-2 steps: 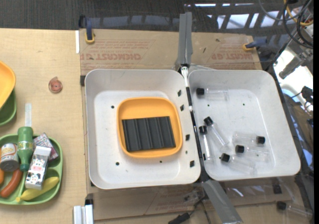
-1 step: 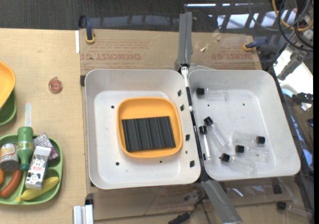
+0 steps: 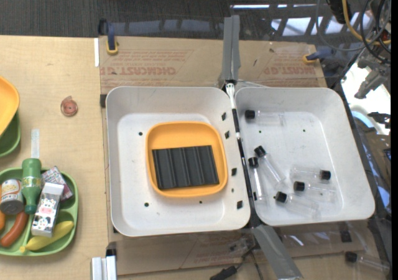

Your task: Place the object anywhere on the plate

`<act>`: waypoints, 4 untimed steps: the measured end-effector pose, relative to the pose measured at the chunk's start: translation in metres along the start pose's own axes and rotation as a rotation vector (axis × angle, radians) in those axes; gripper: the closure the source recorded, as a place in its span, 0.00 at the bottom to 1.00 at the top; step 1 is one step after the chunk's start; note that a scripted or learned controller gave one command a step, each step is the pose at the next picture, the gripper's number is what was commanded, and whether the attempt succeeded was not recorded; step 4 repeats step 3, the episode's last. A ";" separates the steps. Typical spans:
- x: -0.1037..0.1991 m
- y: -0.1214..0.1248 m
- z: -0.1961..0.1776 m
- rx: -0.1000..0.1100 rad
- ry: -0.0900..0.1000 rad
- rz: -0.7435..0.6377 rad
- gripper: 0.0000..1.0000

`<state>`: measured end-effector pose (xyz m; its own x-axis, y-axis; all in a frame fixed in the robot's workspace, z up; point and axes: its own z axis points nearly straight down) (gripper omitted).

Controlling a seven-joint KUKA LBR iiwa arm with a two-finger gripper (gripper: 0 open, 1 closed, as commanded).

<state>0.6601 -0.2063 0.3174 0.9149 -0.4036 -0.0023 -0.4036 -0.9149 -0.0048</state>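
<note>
In the near left corner of the tabletop, a green tray holds toy food. Beyond it, the left bin carries an orange plate with a dark ribbed slab lying flat on it. Beside it, the right bin holds several clear vials with black caps, scattered apart. Cardboard lies behind both bins.

The bench bears two white bins side by side.
</note>
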 end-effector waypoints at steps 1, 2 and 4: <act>0.005 0.012 -0.006 0.002 0.001 -0.199 0.00; 0.005 0.011 0.001 0.002 0.001 -0.218 0.00; 0.005 0.011 0.001 0.002 0.002 -0.219 0.00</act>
